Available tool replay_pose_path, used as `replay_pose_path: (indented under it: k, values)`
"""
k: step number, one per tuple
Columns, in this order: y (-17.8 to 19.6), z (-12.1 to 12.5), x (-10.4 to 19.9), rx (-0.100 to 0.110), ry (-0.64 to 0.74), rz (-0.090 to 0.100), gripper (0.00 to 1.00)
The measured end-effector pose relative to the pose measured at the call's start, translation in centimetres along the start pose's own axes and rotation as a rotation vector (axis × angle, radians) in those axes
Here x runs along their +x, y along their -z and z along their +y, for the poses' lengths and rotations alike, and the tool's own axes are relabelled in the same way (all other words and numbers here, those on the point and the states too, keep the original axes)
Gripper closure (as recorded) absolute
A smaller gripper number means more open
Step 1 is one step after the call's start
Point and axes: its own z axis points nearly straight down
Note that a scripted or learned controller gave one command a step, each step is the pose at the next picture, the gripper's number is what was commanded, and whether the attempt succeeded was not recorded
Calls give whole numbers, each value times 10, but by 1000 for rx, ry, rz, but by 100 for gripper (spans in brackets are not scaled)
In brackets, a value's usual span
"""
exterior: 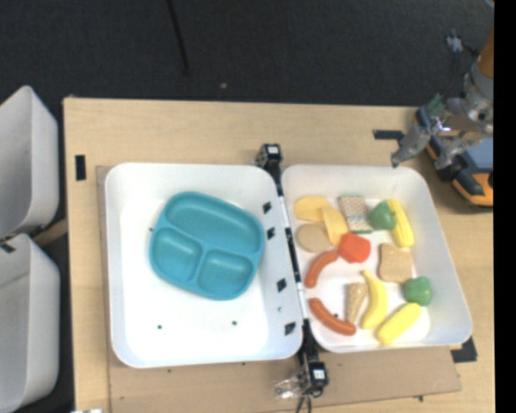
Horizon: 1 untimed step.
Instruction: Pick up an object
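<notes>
Toy food pieces fill the right bin point(443, 222); the gripper point(410, 149) hovers beyond its far right corner, its state impossible to tell. The banana point(375, 297), near the bin's front, looks like light, stiff, smooth plastic, best pinched across its middle. No writing is legible.

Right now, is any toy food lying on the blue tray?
No, the blue tray lies bare in the left bin; the food fills the right bin.

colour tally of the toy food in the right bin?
Yellow plastic food pieces: 5
Tan bread-like pieces: 4
Orange-red pieces: 3
Green pieces: 2
Total: 14, some overlapping, so approximate.
</notes>
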Motion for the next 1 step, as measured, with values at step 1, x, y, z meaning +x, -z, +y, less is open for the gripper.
replay_pose_path:
  k: [1]
  values:
    - [7,2,1,-11,2,-2,0]
